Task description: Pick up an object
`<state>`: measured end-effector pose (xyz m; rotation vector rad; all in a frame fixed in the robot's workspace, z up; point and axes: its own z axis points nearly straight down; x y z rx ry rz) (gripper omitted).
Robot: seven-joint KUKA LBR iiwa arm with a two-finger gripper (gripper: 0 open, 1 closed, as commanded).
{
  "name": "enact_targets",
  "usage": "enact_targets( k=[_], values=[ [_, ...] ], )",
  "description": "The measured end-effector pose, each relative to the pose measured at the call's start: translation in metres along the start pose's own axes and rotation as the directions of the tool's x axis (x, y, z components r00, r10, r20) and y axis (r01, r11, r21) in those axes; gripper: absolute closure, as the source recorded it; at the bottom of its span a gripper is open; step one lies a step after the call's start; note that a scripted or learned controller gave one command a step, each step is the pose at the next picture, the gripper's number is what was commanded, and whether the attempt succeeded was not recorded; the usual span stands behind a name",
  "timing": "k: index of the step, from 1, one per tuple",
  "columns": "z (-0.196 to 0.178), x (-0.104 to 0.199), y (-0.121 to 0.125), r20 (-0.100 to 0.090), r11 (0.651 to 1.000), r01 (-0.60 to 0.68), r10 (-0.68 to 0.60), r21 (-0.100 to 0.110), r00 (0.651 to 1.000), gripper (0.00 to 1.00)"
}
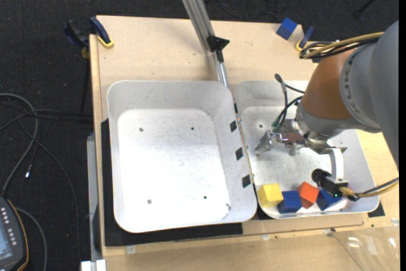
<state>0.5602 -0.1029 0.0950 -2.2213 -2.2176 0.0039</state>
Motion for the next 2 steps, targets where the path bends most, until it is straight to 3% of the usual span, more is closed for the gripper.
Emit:
enact_targets(
  k=[1, 2],
  values=[
    [0.0, -0.001, -0.033, 0.0, 1.0, 0.0, 0.0, -0.003, 1.0, 0.0],
    [-0.049, -0.014, -0.061, 0.001, 1.0, -0.001, 0.001, -0.006, 1.0, 0.0]
  ],
)
